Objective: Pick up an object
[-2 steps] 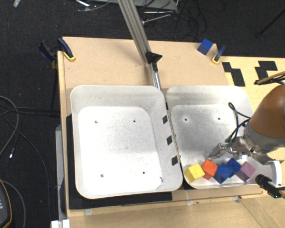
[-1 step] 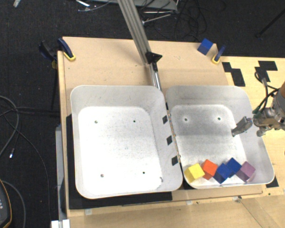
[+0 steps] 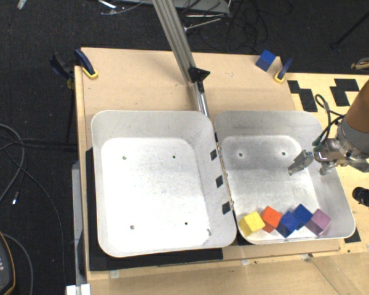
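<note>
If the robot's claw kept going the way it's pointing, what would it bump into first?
Probably the bare white floor of the right bin. The gripper points left and downward there, though depth is hard to judge. The coloured blocks sit nearer the front edge, off that line.

You are looking at a robotics lab: wooden bench [image 3: 147,82], clamps [image 3: 86,64], loose cables [image 3: 12,165] on dark carpet.
</note>
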